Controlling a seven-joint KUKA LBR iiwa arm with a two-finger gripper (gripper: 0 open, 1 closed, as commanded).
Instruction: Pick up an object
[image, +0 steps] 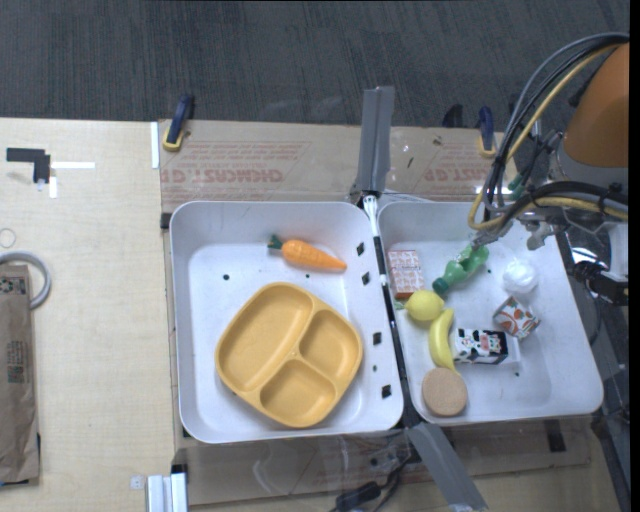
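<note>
Round cookie (444, 392) at right bin (570, 400) front; gripper (487, 232) touching green bottle (462, 268).

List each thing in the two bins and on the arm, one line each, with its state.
carrot: lying flat, left bin, beyond the plate.
yellow divided plate: upright, nothing in its compartments.
lemon: right bin, touching the banana.
banana: lying flat.
green bottle: on its side.
small milk carton: on its side.
round cookie: flat, near front wall.
gripper: above the green bottle.
</note>
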